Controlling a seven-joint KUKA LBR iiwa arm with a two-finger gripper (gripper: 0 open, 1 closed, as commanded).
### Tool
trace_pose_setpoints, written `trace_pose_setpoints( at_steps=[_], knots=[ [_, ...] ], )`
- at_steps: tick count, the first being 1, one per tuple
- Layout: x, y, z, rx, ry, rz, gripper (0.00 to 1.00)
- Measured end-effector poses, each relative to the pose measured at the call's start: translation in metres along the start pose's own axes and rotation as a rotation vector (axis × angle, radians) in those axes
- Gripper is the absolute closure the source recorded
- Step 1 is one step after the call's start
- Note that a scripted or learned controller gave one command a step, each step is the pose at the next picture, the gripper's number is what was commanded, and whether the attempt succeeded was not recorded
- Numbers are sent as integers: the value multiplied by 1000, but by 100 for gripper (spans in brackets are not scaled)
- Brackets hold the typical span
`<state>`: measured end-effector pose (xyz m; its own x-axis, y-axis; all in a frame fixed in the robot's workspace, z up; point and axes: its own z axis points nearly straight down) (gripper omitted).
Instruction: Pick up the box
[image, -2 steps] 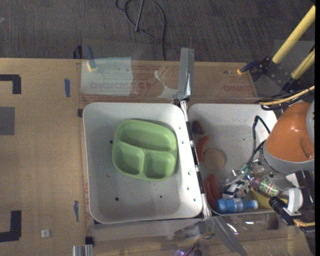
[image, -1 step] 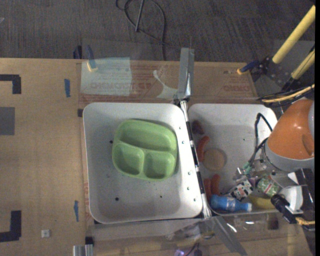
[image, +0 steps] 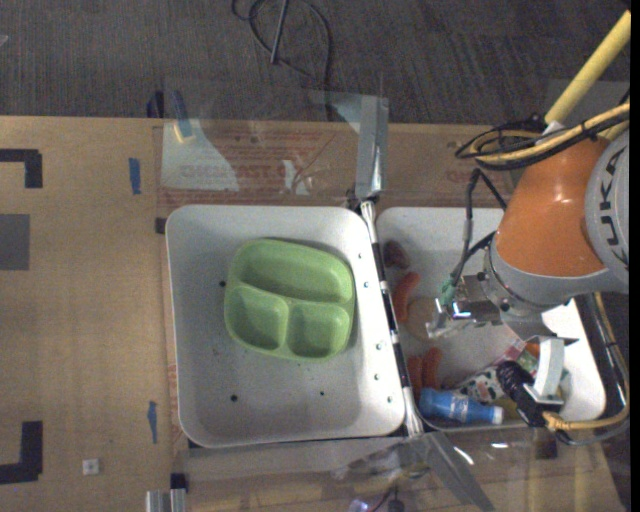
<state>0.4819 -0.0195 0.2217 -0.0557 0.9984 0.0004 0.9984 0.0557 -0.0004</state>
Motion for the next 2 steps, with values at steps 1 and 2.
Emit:
trace_pose_setpoints(
  at_steps=[1,2],
  knots=[
    [-65,27,-32,-1,-2,384,100],
    [-116,63,-85,-1,-2,566,100]
  ],
)
